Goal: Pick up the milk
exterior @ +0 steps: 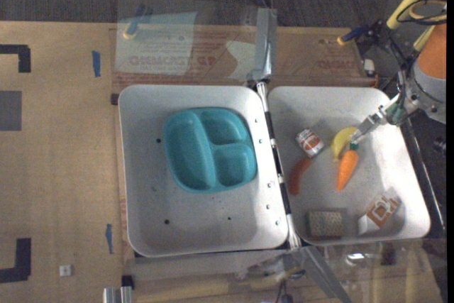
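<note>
The camera view looks down at a slant on a tan surface [57, 174] bearing two shallow white bins side by side. The left bin [142, 223] holds a teal divided plate [210, 148], lying flat near its middle.

The right bin [415, 209] holds several small things. The milk [382, 210], a small white carton with brown print, lies on its side in the near right corner, close to the bin's right wall. Left of it, along the near wall, lies a grey-green sponge [325, 223]. A red sausage-like piece [296, 176] lies near the bin's left wall, and a small red-and-white can [309, 142] sits just above it. A yellow banana [342, 141] lies beside the can, touching or nearly touching the top of an orange carrot [346, 168].

The arm [429, 74] reaches in from the right, and the gripper [363, 130] hangs just over the banana and the carrot's green top, well apart from the milk. Whether the jaws are wide or narrow, I cannot tell; nothing is seen between them.
</note>
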`<state>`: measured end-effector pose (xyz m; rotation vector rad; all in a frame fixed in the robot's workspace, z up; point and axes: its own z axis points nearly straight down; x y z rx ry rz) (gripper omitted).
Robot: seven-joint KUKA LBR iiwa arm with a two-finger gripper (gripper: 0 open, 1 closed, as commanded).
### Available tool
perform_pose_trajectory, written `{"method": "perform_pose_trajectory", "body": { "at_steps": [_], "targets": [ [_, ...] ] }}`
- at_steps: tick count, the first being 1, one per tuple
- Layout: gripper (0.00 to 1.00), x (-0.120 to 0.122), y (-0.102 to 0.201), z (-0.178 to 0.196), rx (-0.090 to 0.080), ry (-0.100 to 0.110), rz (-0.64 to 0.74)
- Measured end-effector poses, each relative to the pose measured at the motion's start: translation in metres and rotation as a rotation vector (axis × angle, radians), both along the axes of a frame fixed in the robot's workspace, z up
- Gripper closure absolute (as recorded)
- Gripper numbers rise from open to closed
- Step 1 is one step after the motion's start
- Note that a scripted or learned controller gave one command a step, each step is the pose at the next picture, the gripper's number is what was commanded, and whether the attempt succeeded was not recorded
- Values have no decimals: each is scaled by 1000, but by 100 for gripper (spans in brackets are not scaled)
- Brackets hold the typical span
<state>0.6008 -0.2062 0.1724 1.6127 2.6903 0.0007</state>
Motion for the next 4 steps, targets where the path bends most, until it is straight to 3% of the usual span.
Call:
{"method": "perform_pose_trajectory", "body": {
  "at_steps": [1, 2, 3, 4],
  "targets": [
    [0, -95, -7, -71, 3, 6, 112],
    [0, -61, -3, -58, 1, 2, 139],
    [0, -120, -10, -78, 3, 5, 162],
    [100, -119, -12, -70, 2, 2, 156]
  ]
}}
